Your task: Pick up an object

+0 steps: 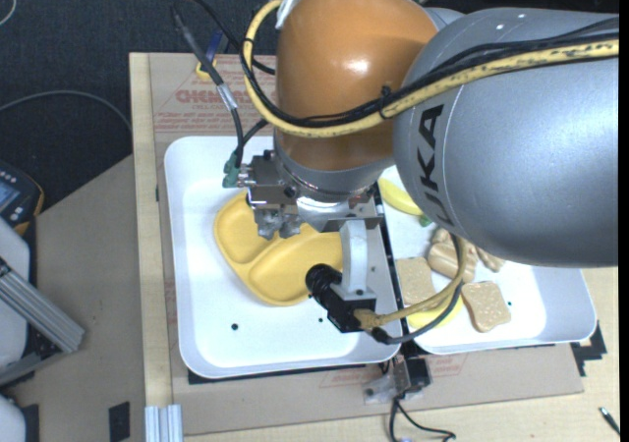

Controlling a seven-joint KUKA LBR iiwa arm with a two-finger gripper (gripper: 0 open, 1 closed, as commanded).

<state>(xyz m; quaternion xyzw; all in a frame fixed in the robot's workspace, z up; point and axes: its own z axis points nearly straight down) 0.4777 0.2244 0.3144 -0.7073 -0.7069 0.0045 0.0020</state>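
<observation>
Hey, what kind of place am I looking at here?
Probably a robotics lab's grasping bench: a KUKA arm over two white bins, toy food pieces, loose cables, carpeted floor.

a soft yellow lumpy object (260, 258) lies flat in the left bin (197, 234).

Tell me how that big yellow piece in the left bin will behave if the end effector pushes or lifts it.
The yellow piece looks smooth and glossy, so it may be slippery. Its rounded, lobed shape lies low and flat on the left bin, so it would probably slide rather than roll or tip. It looks like moulded plastic, likely stiff and light, though that is a guess.
</observation>
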